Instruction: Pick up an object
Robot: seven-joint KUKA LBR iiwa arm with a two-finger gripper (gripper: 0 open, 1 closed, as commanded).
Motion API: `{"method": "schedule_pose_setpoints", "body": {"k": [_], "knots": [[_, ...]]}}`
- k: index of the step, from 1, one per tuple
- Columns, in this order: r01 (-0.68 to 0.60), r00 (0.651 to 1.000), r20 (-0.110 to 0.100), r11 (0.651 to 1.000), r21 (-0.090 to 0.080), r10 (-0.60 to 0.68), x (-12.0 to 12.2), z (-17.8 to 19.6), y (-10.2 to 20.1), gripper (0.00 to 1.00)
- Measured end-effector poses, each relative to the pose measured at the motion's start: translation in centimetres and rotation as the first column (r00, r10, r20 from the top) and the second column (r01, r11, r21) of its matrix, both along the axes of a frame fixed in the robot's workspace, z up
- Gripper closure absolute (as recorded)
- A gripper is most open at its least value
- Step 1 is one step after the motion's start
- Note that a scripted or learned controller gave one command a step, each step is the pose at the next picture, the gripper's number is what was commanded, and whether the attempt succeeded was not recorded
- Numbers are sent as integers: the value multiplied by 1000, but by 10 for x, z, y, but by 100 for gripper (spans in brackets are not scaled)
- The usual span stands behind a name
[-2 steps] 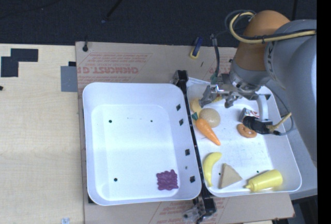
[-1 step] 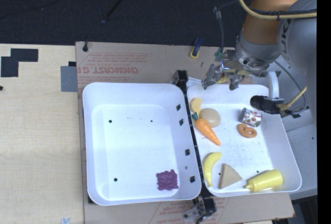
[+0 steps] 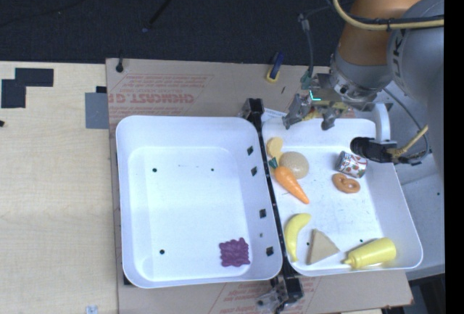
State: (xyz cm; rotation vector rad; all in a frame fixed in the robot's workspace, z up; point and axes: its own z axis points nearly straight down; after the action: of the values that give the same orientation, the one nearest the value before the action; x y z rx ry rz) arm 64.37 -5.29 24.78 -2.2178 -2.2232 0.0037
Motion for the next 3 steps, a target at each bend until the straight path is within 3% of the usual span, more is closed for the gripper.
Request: {"method": "schedule_pose_setpoints", "body": {"k": [1, 3], "knots": [[-6, 1000, -5, 1000, 4, 6, -1, -53, 93, 0], [-4, 1000, 15, 1000, 5, 4, 1, 186, 199, 0]]}}
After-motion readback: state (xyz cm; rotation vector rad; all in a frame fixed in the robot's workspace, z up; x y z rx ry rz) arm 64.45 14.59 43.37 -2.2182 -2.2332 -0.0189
